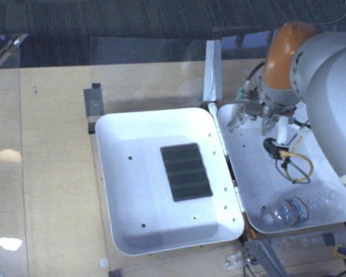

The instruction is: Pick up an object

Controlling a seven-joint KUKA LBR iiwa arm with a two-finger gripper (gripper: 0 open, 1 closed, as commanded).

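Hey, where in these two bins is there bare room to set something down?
Left bin: bare floor all round the dark ribbed pad, widest along its left wall. Right bin: a bare patch by the shared wall, beyond the plastic bottle; its far end is crowded by the arm.

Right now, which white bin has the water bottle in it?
The right bin, under the arm: a clear bottle lies there. The left bin holds a dark ribbed slab.

Grey arm leans in from the right, orange-banded wrist above pincer
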